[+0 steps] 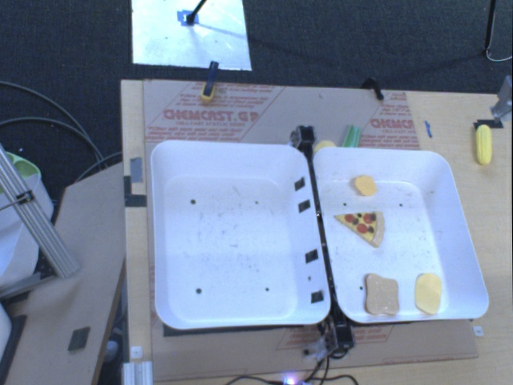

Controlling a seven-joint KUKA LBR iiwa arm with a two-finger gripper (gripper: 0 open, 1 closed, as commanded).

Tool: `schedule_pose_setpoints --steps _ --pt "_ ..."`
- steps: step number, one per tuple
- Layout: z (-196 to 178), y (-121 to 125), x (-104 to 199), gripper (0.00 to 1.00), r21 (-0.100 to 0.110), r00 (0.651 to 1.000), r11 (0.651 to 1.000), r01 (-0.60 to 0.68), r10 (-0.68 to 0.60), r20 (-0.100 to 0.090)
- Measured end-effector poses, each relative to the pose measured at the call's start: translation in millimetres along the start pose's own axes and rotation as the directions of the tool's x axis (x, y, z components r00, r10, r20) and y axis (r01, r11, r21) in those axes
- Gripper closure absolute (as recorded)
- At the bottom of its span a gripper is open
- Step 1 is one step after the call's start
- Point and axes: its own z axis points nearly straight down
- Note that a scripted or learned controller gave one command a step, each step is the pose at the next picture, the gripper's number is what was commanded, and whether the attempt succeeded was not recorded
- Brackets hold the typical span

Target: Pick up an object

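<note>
Well, your candidates all lie in the right bin (457, 215). The pizza slice (362, 225) sits near its middle, its tip pointing at the wall shared with the left bin (160, 239) and its crust toward the right wall, so its long axis runs roughly across the bin. Beyond it, near the far wall, you have a small round orange piece (365, 185).

Along the near wall the toast slice (381, 293) lies flat. Just beside it, toward the near right corner, is a yellow oval piece (428, 293), its long axis running from near wall to far.

Outside the bins, a yellow corn-like piece (483, 143) rests on the bench by its right edge, long axis far to near. A grey part of the arm (504, 99) pokes in just beyond it. As for the gripper, you cannot tell its state from this.
</note>
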Motion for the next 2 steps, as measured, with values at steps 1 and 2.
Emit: schedule_pose_setpoints --steps 1,2 --pt "-81.9 -120.6 0.1 1.0 -0.013 1.0 1.0 -0.004 0.004 0.0" --pt "93.9 -127.6 48.0 1.0 0.01 1.0 1.0 0.003 -0.003 -0.008"
